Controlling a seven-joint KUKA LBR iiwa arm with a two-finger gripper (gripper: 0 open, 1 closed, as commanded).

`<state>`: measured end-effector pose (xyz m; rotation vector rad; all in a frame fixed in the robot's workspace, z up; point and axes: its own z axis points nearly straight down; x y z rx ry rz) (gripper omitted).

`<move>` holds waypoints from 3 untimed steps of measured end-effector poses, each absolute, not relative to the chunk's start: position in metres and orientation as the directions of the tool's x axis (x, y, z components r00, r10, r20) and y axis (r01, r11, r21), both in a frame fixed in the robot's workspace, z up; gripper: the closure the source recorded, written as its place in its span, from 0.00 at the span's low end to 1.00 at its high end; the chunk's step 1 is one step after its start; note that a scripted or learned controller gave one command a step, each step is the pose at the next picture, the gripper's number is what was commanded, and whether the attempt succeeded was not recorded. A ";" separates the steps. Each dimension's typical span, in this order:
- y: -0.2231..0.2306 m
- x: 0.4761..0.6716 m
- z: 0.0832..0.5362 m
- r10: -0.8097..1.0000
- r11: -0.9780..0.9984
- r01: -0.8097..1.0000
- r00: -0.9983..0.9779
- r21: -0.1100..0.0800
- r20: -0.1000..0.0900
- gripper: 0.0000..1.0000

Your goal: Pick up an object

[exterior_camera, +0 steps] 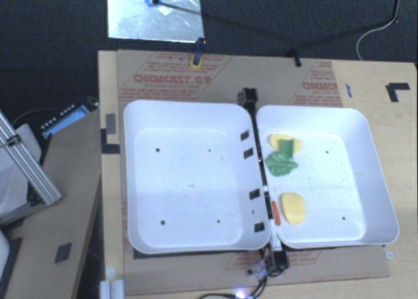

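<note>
Two yellow pieces [285, 142] [293, 207] | one green piece [281, 163] (right bin [375, 160])

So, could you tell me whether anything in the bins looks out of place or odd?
Nothing looks spilled or damaged. One oddity: a small orange piece lies tight against the right bin's left wall, apart from the others.
</note>
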<state>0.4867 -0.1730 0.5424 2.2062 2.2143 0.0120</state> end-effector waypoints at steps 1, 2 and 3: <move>-0.208 0.486 0.535 1.000 -0.001 1.000 0.001 0.005 -0.003 1.00; -0.175 0.499 0.481 1.000 0.006 1.000 -0.006 -0.001 0.000 1.00; -0.141 0.532 0.538 1.000 0.009 1.000 -0.009 0.010 -0.002 1.00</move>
